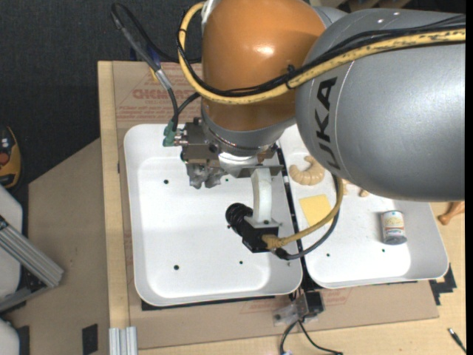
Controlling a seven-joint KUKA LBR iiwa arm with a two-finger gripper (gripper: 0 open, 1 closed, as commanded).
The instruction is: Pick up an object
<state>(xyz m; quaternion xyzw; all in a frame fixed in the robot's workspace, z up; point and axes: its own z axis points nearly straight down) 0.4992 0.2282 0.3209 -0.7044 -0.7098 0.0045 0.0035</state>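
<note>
Over in the right bin (369,278) lies the yellow block (314,209), a tan curl (307,172) behind it and a small can (394,226) to its right. Left of the block, the gripper (198,170) hangs over the left bin (148,272). I cannot tell whether it is open or closed. Closing there would likely catch nothing.

Shallow white plastic bins, side by side: two, a left bin (148,220) and a right bin (369,271).
Brown printed cardboard sheet (112,161) beneath them: one.
Pale tan curled pastry-shaped piece (307,173): one.
Flat yellow wedge-shaped slab (314,209): one.
Small cylindrical can with a blue and yellow label (394,226): one.
Small tan bits, partly hidden, kind unclear: two, a first tan bit (363,192) and a second tan bit (448,213).
</note>
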